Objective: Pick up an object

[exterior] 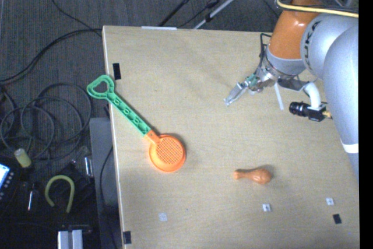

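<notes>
A KUKA arm's gripper (231, 98) hovers above bare bench (192, 61), fingertips drawn close with nothing between them. Two candidates lie apart from it: an orange pear-shaped toy (254, 175) below it in the camera view, and a green-handled orange strainer (140, 125) to the left. The risk looks twofold: a descent here would likely close on air, and the rounded toy could roll from an off-centre pinch, while the flat strainer offers little to grip.

Even, soft light falls across the desk (233, 143), which reads bright at the frame's centre, while the carpeted floor (52, 14) at upper left stays dim. Shadows are faint. The whole picture is slightly soft and grainy.
</notes>
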Robot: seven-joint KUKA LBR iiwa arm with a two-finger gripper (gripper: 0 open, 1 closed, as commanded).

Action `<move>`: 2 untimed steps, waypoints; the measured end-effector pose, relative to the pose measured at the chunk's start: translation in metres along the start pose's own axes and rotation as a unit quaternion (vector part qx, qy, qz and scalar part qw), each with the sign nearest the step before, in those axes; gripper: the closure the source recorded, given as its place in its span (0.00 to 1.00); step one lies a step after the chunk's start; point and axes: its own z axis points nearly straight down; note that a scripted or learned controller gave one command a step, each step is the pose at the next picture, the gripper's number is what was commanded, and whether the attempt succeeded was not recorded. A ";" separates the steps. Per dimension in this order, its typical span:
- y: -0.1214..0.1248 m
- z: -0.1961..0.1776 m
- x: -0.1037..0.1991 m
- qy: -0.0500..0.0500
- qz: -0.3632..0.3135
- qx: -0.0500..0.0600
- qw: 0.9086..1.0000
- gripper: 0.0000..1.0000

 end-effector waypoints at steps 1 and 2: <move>0.000 0.000 0.000 0.000 0.000 0.000 1.000 0.00; 0.000 0.000 0.000 0.000 0.000 0.000 1.000 0.00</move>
